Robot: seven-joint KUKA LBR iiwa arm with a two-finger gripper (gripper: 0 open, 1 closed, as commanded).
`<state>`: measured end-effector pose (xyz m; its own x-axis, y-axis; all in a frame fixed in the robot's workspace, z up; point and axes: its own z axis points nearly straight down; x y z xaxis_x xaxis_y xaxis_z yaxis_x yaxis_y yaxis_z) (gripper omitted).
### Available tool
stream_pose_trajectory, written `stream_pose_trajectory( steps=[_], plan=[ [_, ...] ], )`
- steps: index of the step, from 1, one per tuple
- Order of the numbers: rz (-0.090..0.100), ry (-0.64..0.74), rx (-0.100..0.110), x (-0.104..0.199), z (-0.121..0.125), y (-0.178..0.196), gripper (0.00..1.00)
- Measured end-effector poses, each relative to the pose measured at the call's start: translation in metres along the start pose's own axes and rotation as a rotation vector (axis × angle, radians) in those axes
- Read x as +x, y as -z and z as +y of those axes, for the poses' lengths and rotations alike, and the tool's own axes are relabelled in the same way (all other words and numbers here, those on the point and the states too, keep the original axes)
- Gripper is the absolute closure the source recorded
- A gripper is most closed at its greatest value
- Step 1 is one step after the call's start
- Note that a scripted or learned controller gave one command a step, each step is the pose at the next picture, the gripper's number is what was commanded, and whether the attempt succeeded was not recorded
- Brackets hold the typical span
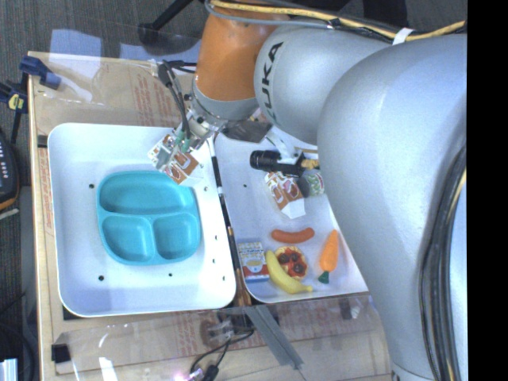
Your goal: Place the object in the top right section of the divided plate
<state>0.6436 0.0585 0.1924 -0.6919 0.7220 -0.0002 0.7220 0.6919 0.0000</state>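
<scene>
"Where's the little carton (176, 159)?"

"Squeezed between the gripper (179, 151) fingers, over the left bin (71, 149), just above the blue plate (148, 217). The plate's sections lie right below it."

right bin (349, 286) half-hidden under arm (381, 133) — carton labels unreadable

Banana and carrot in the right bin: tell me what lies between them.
In the camera view, a small red toy food piece sits between the banana and the carrot, touching the banana's inner curve.
</scene>
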Motion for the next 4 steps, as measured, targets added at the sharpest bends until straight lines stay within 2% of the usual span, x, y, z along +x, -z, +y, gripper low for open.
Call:
stream_pose_trajectory(
  steps=[1, 2, 3, 4],
  plan=[
    [0.002, -0.088, 0.004, 0.071, 0.037, -0.047, 1.00],
    [0.000, -0.043, 0.001, -0.017, -0.030, -0.001, 1.00],
    [0.003, 0.068, 0.004, 0.058, 0.007, 0.002, 1.00],
    [-0.008, 0.027, -0.011, 0.088, 0.055, -0.063, 1.00]
  ],
)
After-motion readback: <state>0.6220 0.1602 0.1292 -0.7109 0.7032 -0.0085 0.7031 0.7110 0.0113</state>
